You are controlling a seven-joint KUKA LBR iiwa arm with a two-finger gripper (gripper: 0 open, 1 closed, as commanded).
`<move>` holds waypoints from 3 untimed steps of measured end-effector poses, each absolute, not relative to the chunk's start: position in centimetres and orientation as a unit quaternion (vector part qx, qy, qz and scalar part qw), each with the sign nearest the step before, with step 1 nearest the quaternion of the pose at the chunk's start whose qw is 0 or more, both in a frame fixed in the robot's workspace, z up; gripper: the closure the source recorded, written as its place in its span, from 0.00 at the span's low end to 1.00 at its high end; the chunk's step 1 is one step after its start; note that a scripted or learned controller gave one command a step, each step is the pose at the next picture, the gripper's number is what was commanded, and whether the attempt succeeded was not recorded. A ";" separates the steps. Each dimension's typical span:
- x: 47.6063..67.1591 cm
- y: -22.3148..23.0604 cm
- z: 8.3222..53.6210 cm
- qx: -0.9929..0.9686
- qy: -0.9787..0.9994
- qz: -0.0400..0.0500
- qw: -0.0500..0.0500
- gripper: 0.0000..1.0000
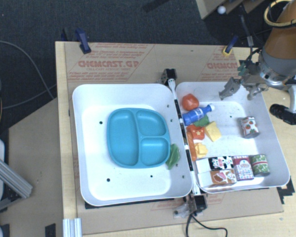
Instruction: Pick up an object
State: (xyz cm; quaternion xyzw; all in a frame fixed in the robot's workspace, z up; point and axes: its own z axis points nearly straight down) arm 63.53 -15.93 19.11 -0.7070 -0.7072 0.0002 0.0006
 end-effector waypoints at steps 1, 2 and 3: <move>63.0 -11.1 11.3 -0.707 -0.707 -0.006 -0.008 0.00; 62.1 -10.5 10.6 -0.707 -0.707 -0.008 -0.010 0.00; 57.3 -10.2 9.0 -0.709 -0.705 -0.001 -0.010 0.00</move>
